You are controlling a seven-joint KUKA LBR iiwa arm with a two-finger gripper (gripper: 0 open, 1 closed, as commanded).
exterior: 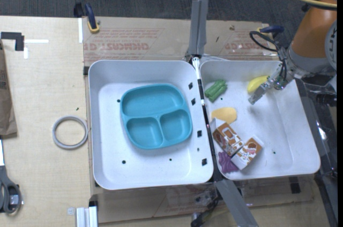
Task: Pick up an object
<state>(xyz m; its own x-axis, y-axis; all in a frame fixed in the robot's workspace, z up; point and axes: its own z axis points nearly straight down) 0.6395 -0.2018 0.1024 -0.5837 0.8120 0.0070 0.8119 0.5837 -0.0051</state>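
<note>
While my tool (pixel 259 93) hangs, grip unclear, the yellow toy (pixel 256 83) lies touching it at eleven o'clock.

Arm (pixel 316 28) reaches in from right, wrist angled down-left; hand (pixel 257 95) low, pointing left.
</note>
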